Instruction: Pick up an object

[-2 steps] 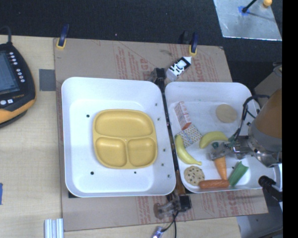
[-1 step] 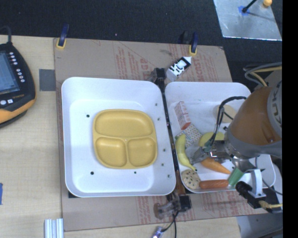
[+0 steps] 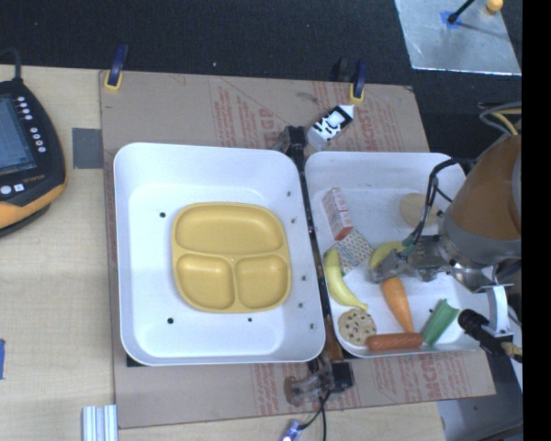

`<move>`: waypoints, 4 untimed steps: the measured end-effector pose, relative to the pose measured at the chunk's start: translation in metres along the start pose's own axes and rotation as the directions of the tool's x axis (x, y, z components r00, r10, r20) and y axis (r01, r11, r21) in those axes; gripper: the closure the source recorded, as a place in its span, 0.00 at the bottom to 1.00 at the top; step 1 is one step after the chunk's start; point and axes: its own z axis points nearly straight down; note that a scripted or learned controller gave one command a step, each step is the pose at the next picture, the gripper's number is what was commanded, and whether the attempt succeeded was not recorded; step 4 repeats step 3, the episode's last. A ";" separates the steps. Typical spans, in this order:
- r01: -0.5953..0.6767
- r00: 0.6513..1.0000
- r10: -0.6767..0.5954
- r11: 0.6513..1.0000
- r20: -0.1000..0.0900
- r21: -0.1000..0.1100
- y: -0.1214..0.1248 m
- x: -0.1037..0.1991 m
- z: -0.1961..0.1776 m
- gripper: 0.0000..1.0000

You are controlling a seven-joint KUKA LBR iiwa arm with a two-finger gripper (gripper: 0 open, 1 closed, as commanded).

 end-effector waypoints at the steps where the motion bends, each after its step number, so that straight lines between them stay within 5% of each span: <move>1: 0.006 1.000 -0.006 1.000 0.000 0.002 -0.015 0.053 -0.006 0.00; 2: 0.008 1.000 -0.008 1.000 0.000 0.003 -0.015 0.052 -0.017 1.00; 3: 0.004 1.000 -0.004 1.000 -0.001 -0.002 0.067 0.116 -0.101 1.00; 4: 0.004 1.000 -0.004 1.000 -0.001 -0.002 0.067 0.116 -0.101 1.00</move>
